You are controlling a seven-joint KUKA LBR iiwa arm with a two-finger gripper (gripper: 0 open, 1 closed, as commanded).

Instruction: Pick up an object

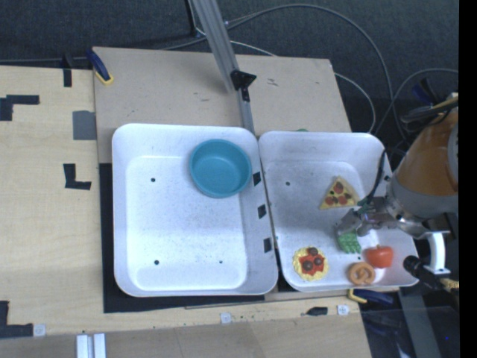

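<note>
In the right bin (298,144), fingers (352,224) just above a green toy (348,242), spread unclear.

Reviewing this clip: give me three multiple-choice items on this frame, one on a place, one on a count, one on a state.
1. Where is the blue bowl?
A. left bin, far side
B. right bin, near side
C. on the bench

2. How many toy food items lie in the right bin?
A. two
B. five
C. eight

3. How does the bowl stand?
A. upside down
B. upright, mouth up
C. on its side

Key: 1 A, it sits by the left bin's far rim. 2 B: pizza slice, green piece, round pizza, tomato, donut. 3 B, its hollow inside shows.
</note>
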